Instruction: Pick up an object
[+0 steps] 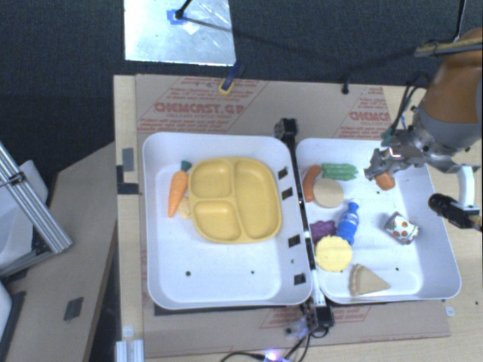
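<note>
The gripper (383, 169) hung over the right bin (438, 232) apparently clenched on a small orange object (386, 180), though only its lower part showed below the 2 fingers, so a shallow pinch could let it slip back.

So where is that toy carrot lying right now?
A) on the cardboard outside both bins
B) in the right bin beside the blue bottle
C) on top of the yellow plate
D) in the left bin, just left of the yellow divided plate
D: the carrot lies in the left bin, against the left edge of the yellow plate.
</note>
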Controlling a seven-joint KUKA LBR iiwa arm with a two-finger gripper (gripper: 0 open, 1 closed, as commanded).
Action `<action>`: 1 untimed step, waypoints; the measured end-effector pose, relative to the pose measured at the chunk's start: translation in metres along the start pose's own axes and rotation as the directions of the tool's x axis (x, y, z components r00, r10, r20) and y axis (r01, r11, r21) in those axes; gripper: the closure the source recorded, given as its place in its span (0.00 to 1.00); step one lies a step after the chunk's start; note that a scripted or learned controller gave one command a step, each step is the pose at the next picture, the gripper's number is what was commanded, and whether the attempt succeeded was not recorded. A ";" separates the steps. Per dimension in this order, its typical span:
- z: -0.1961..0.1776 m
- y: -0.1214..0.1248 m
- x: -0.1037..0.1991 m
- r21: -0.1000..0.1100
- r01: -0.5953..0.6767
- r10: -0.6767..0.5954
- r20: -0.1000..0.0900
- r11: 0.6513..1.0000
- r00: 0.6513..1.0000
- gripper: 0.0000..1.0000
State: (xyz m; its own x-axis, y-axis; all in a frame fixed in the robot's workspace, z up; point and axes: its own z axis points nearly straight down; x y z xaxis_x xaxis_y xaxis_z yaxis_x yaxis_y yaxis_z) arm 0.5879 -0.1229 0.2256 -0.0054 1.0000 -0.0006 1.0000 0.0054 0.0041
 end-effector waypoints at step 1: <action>0.010 0.013 0.054 0.002 0.003 -0.003 -0.001 1.000 1.000 1.00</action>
State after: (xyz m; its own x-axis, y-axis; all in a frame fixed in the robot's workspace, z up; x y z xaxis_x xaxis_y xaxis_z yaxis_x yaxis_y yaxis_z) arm 0.6003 -0.0689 0.2160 -0.0085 1.0000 0.0008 1.0000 0.0085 0.0018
